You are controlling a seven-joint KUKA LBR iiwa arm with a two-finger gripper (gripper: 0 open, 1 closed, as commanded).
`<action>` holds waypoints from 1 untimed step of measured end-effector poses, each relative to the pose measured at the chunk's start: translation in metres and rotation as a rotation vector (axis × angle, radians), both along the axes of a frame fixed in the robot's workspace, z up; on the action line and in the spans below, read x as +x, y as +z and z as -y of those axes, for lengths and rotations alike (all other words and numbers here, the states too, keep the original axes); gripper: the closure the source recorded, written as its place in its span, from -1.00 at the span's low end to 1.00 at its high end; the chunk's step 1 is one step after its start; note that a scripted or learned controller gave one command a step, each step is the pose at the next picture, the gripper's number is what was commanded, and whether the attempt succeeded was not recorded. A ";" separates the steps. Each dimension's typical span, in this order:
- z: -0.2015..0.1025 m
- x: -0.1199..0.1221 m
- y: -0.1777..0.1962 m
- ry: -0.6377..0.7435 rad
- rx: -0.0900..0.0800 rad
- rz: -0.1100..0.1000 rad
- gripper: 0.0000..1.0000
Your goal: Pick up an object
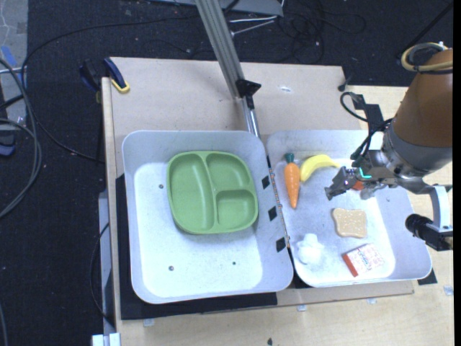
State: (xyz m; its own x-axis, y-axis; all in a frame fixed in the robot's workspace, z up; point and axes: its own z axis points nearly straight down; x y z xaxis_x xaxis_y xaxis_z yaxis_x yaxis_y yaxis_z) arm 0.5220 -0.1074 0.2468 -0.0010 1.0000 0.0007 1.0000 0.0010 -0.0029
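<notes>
Orange and smooth, the toy carrot (pixel 292 183) lies lengthwise near the left wall of the right bin (pixel 403 265), its green stub pointing away from the camera and its tip toward the near edge. Just beside its top, a yellow banana (pixel 317 166) curves off to the right. Nearer the middle of the bin sits a tan slice of toast (pixel 351 223), flat on the floor, with a red and white box (pixel 365 259) below it and a small white lump (pixel 311 249) near the bin's lower left corner. The gripper (pixel 344 185) hangs above the bin between the banana and the toast, touching neither; whether it is spread or pressed together I cannot tell. In the left bin (pixel 144 265) rests a green divided plate (pixel 213 192) with three compartments.
</notes>
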 end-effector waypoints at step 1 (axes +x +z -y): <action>0.000 0.001 0.001 0.000 0.000 0.002 -1.00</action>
State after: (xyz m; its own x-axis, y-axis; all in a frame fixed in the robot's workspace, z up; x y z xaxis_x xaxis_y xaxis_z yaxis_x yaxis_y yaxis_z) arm 0.5226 -0.1074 0.2476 -0.0013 1.0000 0.0004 1.0000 0.0013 -0.0008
